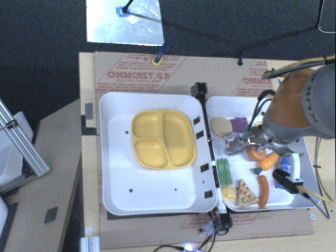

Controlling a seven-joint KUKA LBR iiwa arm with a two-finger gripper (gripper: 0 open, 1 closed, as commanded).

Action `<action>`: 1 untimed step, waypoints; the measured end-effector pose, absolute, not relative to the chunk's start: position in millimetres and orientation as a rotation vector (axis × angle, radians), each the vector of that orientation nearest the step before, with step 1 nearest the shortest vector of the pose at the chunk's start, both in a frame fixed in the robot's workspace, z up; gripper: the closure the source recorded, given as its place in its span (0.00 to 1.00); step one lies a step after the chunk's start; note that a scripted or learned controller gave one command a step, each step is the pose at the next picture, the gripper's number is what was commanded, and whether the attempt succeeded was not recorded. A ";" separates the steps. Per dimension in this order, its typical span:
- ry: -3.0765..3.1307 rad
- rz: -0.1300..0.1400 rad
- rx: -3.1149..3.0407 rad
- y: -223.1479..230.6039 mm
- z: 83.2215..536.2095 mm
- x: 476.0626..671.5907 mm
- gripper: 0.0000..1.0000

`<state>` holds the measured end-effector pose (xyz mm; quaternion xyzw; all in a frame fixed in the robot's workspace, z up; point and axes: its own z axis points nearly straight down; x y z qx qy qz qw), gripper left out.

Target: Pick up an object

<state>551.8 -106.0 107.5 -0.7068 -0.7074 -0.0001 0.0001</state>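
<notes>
My gripper (234,143) hangs low in the right bin (304,201), near its left side. It sits just below a tan round bun (221,125) and a purple toy (240,124). An orange piece (256,154) and a carrot (269,161) lie right beside it on the right. Toward the front of the bin are a green vegetable (224,171), a pizza slice (244,192), a red sausage (263,189) and a small yellow piece (228,193). Nothing is visibly held.
The left bin (113,193) holds a yellow divided plate (163,139). A blue and white item (286,167) lies at the right bin's right side, under the arm (294,104). A black divider with clips (207,140) runs between the bins.
</notes>
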 end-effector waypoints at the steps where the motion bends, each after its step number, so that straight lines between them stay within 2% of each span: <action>1: -2.225 -0.003 -2.221 -105.9 117.9 553.1 1.00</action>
